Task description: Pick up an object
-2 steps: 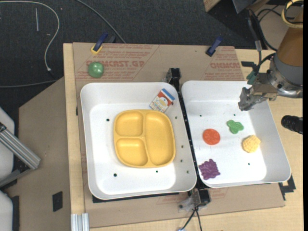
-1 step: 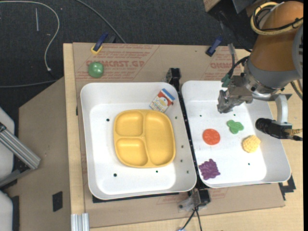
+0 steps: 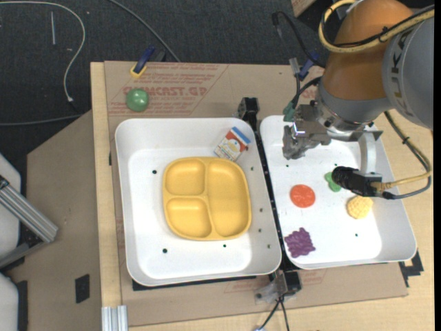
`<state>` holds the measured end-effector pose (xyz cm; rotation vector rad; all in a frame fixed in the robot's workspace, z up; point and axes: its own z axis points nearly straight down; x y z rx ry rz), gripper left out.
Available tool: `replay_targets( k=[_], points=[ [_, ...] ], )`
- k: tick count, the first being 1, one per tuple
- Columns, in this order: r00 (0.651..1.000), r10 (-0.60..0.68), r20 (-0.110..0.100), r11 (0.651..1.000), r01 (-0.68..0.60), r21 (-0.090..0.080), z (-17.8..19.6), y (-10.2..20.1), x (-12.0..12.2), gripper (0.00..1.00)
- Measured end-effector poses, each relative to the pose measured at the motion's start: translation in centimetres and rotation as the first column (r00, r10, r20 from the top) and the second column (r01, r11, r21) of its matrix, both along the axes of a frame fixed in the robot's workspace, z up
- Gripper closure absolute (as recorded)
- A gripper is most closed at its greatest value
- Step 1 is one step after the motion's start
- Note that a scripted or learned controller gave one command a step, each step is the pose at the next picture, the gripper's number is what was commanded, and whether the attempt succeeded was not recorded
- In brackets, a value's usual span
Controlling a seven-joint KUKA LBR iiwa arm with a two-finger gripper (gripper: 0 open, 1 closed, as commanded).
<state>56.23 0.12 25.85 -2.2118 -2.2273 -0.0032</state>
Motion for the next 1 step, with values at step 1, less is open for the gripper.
replay_targets(
  k=[1],
  points=[
    [1.000, -0.001, 0.000, 1.000, 0.001, -0.001, -0.04, 4.99, -0.16, 1.00]
  ],
)
